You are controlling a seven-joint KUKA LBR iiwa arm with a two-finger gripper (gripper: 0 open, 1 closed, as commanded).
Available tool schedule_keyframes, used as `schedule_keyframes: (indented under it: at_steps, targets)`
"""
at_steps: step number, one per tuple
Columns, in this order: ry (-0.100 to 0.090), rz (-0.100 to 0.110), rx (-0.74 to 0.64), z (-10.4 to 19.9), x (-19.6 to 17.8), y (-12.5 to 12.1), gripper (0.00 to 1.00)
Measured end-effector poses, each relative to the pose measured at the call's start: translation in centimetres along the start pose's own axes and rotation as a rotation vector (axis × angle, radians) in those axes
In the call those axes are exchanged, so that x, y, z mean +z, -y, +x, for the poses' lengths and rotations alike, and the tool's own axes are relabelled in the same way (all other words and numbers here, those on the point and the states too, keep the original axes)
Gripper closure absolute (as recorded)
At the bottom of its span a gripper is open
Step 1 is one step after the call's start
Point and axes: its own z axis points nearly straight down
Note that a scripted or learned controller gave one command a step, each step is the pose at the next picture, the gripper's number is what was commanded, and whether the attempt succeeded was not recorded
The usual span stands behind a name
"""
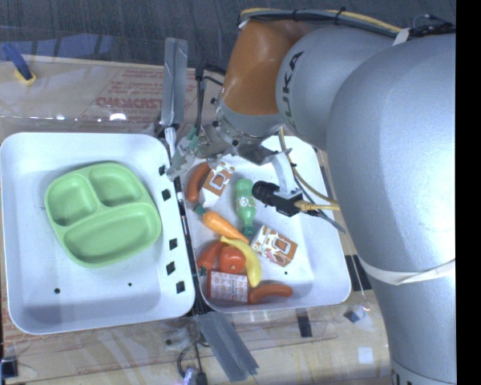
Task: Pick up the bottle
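The green bottle point(244, 200) lies in the right bin point(327, 273), near its middle, with its cap end pointing toward the front. My gripper point(191, 149) hangs over the bin's far left corner, close to the divider between the bins. It is up and to the left of the bottle, and a brown sausage point(196, 182) and a small carton point(218, 179) lie between them. Nothing shows between the gripper's tips.
In the right bin also lie a carrot point(220, 224), a second carton point(273, 247), a banana point(249, 262), a red pepper point(216, 257), a red can point(228, 287) and another sausage point(269, 293). A green divided plate point(104, 213) sits in the left bin point(32, 295).
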Motion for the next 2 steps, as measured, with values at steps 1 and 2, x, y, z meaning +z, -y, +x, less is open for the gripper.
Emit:
schedule_keyframes:
  at_steps: [1,2]
  targets:
    - [0.000,-0.002,0.003,-4.6,0.0,5.9,0.00]
    - [0.002,-0.013,0.040,-8.0,8.3,11.0,0.00]
